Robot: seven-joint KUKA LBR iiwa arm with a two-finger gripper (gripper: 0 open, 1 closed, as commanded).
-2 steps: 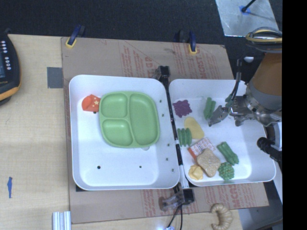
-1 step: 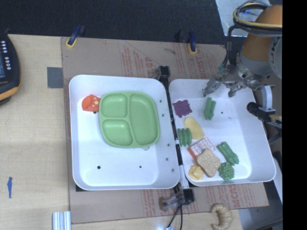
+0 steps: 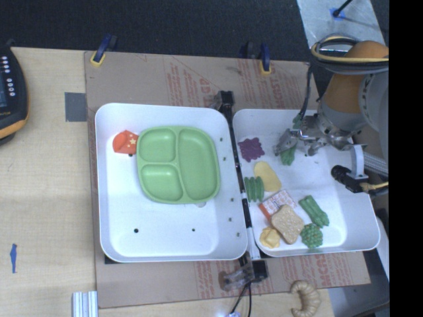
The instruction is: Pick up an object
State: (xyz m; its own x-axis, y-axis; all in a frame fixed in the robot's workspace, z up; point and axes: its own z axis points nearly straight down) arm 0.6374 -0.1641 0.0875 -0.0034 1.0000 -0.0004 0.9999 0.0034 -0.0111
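Note:
My gripper (image 3: 301,144) is low over the back of the right bin (image 3: 357,233), its fingers spread apart and open. A small dark green toy piece (image 3: 287,155) lies right at the left fingertip (image 3: 287,141), beside it rather than between the fingers. Elsewhere in that bin are a purple grape cluster (image 3: 251,148), a yellow piece (image 3: 267,176), a green pod (image 3: 254,187), a slice of toast (image 3: 287,222), a long green vegetable (image 3: 313,210) and a broccoli floret (image 3: 312,236).
The left bin (image 3: 119,236) holds a green divided plate (image 3: 178,164) and a red piece (image 3: 125,142) at its back left. The grey arm with its orange band (image 3: 344,88) stands over the right bin's back right corner. A black remote (image 3: 10,91) lies far left.

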